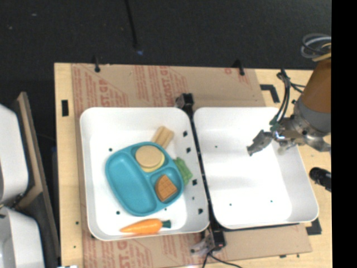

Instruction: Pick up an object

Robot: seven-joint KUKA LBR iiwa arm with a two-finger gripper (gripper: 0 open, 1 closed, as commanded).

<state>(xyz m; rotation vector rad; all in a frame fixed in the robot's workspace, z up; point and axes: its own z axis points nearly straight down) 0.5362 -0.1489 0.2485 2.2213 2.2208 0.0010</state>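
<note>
Carrot (146,226), orange with green top, lying in left bin (92,149), pincer (261,142) state unclear

Arm (318,94) was cut off at right edge; green item (184,171) was partly hidden under blue tray (125,183), type unclear.

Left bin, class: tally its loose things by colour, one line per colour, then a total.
Blue, compartmented plastic tray: 1
Tan, round biscuit, square waffle, wooden block: 3
Orange, plastic carrot: 1
Green, leafy piece: 1
Total: 6
</note>
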